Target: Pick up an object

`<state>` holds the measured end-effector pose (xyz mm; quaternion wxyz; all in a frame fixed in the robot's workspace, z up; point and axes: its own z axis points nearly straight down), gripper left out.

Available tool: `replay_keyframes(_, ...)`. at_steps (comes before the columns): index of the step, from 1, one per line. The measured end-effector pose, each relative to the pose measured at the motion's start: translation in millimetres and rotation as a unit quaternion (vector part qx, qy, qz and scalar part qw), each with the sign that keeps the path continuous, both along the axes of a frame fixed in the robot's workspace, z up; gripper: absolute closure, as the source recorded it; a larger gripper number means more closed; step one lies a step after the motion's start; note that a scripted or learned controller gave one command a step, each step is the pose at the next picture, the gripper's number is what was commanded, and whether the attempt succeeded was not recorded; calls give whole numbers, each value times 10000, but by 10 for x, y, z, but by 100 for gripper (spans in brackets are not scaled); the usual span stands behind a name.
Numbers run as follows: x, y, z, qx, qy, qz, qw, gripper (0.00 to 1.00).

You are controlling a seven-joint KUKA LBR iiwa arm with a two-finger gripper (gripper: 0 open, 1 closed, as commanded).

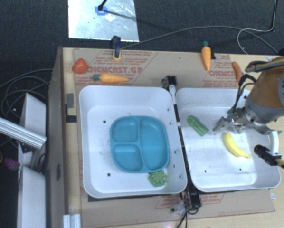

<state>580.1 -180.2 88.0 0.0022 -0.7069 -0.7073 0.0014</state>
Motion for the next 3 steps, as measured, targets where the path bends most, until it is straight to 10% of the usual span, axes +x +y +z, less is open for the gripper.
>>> replay_keyframes(1, -408, 72, -41, -5, -23, 2, 10000, 0)
replay_keyframes(2, -395, 71, 70, -9, -42, 7, 10000, 100)
replay_keyframes(3, -591, 1062, 974, 2, -48, 26, 10000, 100)
